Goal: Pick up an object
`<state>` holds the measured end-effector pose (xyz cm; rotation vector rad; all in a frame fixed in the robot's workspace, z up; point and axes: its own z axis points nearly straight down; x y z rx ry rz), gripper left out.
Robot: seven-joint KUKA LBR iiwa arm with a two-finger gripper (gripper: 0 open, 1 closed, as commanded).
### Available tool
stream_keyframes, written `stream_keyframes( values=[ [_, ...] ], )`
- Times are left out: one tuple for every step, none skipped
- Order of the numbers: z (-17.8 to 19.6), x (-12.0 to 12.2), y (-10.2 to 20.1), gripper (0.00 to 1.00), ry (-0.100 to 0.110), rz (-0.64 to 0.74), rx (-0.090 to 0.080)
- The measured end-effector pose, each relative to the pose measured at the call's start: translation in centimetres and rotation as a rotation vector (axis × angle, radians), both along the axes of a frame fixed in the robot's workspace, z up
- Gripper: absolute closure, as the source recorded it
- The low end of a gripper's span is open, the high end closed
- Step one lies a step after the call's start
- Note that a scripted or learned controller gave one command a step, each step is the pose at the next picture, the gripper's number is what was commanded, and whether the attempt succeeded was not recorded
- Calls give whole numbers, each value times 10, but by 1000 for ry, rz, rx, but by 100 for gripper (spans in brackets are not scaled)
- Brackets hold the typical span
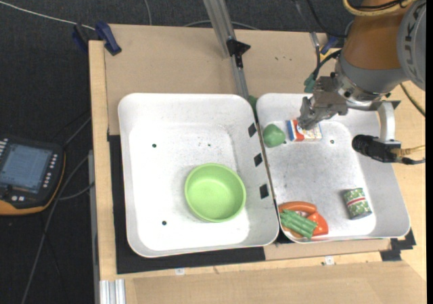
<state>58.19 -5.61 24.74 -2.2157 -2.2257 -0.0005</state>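
**Gripper low over a small carton at the far end of the right bin**

While no lettering can be read anywhere, some things carry printed faces. Nearest, at the right bin's (399, 218) front edge, an orange tray (302, 221) holds green bean-like pieces, its long axis running left to right. Just beside it to the right, a small green can (356, 202) with a patterned label lies tilted near the front corner. Across the divide, a lime-green bowl (215, 191) sits upright in the left bin (135, 160), toward its front right.

Farther back in the right bin, a green ball (274, 135) rests near the left wall. Just beside it lies a small carton (303, 131) printed in red, blue and white; its writing is too small to make out, and its long axis appears to run left to right. The gripper (312, 118) hangs directly over this carton, partly covering it. Whether the fingers are parted or closed, and whether they hold the carton, I cannot tell. Beyond, the arm's orange band (379, 15) rises at the right.
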Motion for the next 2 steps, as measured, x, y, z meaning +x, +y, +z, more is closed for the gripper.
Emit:
stream_keyframes(
  values=[
    [-12,7,49,100,0,-1,0],
    [-2,16,98,100,-2,-1,0]
  ],
)
